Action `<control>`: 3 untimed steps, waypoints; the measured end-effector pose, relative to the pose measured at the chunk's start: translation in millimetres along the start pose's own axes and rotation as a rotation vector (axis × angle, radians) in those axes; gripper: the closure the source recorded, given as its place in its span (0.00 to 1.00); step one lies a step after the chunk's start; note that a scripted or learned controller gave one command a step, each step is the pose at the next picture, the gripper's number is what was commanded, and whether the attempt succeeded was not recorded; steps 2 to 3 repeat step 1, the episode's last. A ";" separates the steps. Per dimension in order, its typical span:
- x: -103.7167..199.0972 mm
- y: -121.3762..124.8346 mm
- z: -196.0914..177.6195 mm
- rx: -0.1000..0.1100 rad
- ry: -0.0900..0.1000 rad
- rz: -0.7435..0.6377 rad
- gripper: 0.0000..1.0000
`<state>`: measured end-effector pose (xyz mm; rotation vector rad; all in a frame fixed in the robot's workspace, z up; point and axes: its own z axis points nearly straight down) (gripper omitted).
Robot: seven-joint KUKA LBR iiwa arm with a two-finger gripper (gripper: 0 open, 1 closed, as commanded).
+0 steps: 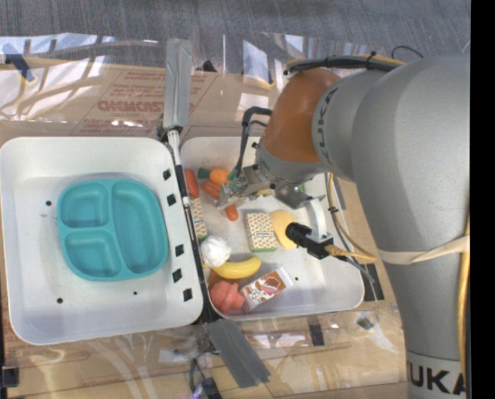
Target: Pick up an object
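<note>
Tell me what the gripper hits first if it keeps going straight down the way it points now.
Most likely the small orange pieces at the right bin's upper left corner: the gripper hangs right over them. Depth is unclear from this single slanted view.

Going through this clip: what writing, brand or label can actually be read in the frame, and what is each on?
"UKA": white letters on the arm's grey base, cut off at the frame's lower right.
Red print on the cardboard behind the bins: too blurred to read.
Print on the small packets in the right bin: too small to read.
</note>
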<state>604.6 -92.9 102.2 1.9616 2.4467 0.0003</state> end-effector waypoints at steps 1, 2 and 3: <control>19.1 -33.2 -90.4 0.002 0.004 -0.045 1.00; 19.1 -33.2 -90.4 0.002 0.004 -0.045 1.00; 19.1 -33.2 -90.4 0.002 0.004 -0.045 1.00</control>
